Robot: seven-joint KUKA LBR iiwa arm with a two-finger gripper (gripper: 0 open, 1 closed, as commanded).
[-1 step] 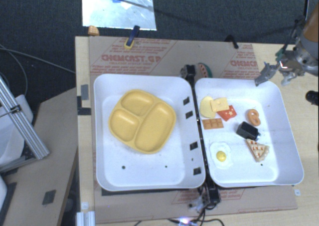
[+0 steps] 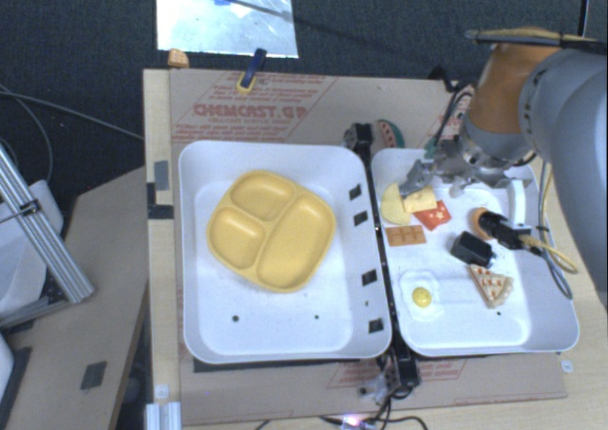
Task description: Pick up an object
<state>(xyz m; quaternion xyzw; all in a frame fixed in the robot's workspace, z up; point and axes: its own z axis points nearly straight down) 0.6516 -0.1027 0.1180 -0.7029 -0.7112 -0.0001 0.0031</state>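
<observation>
Nearest the lens, a toy fried egg (image 2: 419,297) lies on the floor of the right bin (image 2: 551,326), with what looks like a slice of pizza (image 2: 491,284) just to its right. Behind them rests a tan square cracker (image 2: 406,235). Across the divide, a yellow three-compartment plate (image 2: 271,229) sits tilted at the middle of the left bin (image 2: 204,328). Farther back in the right bin, a small red piece (image 2: 434,217) lies against a yellow block (image 2: 419,202), and a pale round disc (image 2: 392,202) sits next to the block, close to the bin's left wall. None of these objects is lifted; all lie on the bin floor. The claw (image 2: 415,181) hangs at the far left of the right bin, its tip right at the yellow block, and from this angle it cannot be told whether the claw is spread or pressed together, or whether it touches the block. The grey arm (image 2: 565,105), with its orange band (image 2: 503,86), reaches in from the right. Beyond both bins, a cardboard sheet with red print (image 2: 275,110) covers the bench (image 2: 100,267)
</observation>
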